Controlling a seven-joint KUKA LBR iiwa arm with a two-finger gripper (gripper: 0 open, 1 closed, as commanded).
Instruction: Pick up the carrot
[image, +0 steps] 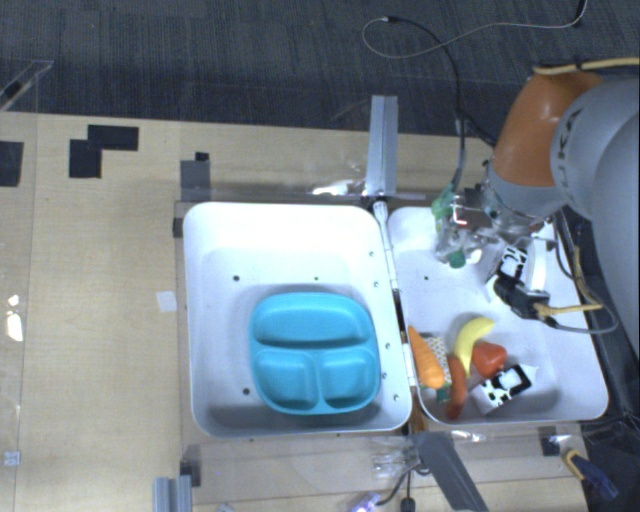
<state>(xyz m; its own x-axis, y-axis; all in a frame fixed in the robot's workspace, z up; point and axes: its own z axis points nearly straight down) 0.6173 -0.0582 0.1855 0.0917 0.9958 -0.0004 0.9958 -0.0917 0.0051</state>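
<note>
While the carrot (427, 360) lies along the left wall of the right bin (590, 385), near its front corner, other items crowd it: a red sausage-like piece (456, 383) touches its right side, a banana (469, 336) sits just beyond, then a red tomato-like item (489, 357) and a black-and-white block (503, 387). No writing on that block can be read. The left bin (210, 300) holds a blue divided plate (314, 351). Over the right bin's far end hangs the tool (457, 240), well apart from the carrot; whether it is open I cannot tell, and nothing is visibly in it. Black marker shapes (100, 148) sit on the tabletop (90, 330).
</note>
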